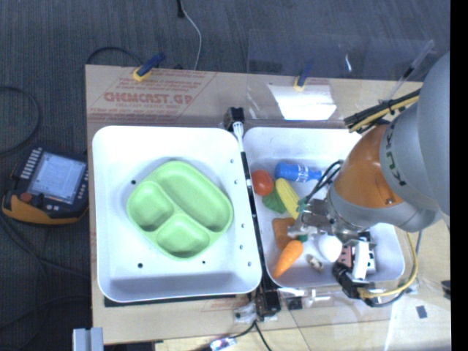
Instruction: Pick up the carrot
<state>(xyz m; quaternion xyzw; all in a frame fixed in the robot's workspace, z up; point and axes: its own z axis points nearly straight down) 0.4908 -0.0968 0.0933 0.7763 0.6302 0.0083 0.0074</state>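
Note:
The orange carrot [287,257] lies tilted near the front left corner of the right white bin [395,265], its thick end up and to the right. My gripper [306,224] hangs low in this bin, just above and to the right of the carrot's thick end, close to it. The view does not show the carrot held. The grey arm with its orange band [369,174] covers the right part of the bin.
Around the carrot lie a flat orange piece [281,229], a yellow corn cob [287,196], a red tomato [262,183], a blue bottle [298,172] and a white round item [329,249]. The left bin [117,269] holds a green divided plate [180,207].

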